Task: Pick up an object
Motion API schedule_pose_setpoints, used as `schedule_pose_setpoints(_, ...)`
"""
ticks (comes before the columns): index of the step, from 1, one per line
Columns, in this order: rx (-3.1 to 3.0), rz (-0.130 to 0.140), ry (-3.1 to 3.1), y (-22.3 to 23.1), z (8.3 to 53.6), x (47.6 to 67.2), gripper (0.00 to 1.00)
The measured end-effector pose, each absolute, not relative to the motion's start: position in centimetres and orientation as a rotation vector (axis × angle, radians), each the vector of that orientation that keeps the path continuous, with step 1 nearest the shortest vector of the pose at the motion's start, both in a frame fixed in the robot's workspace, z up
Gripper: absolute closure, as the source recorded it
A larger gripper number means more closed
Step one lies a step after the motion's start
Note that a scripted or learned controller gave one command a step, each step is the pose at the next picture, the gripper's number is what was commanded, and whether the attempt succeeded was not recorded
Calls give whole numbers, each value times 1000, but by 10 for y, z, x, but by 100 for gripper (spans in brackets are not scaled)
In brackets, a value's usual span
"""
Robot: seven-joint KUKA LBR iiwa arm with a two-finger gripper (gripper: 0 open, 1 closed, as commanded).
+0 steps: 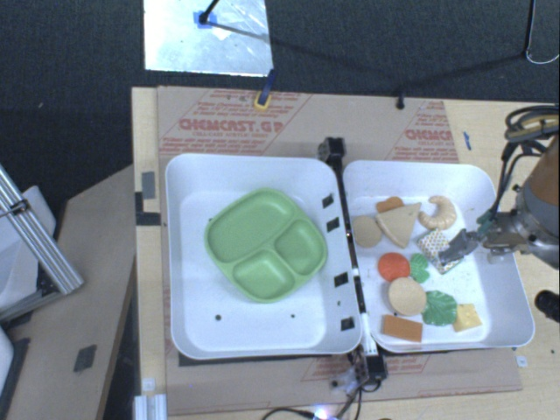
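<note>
Pincer (455,252) low in the right bin (503,318), over a small speckled pale piece (434,242).

The piece lies mid-bin, partly under the pincer; whether the pincer is spread or pinching, I cannot tell. Crowding it: a green leaf (419,268), red disc (394,265), croissant (438,210), tan wedge (398,226). A green divided plate (266,244) sits in the left bin (188,322).

A green plate (267,245) with three compartments lies in the left bin (188,322), well apart from the gripper (457,252), on its left. Printed cardboard (232,122) shows beyond the gripper, under the bins. A shiny sheet (206,24) lies farther up-left, and an aluminium rail (35,234) stands farthest left.
</note>
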State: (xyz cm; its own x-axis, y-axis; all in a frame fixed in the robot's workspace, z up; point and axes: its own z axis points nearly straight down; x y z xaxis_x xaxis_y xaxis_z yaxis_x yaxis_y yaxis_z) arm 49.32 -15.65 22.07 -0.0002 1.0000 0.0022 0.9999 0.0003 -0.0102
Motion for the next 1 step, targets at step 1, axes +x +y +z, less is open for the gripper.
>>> schedule_pose_setpoints(1,-2218,-2,-2226,-156,226,496,0)
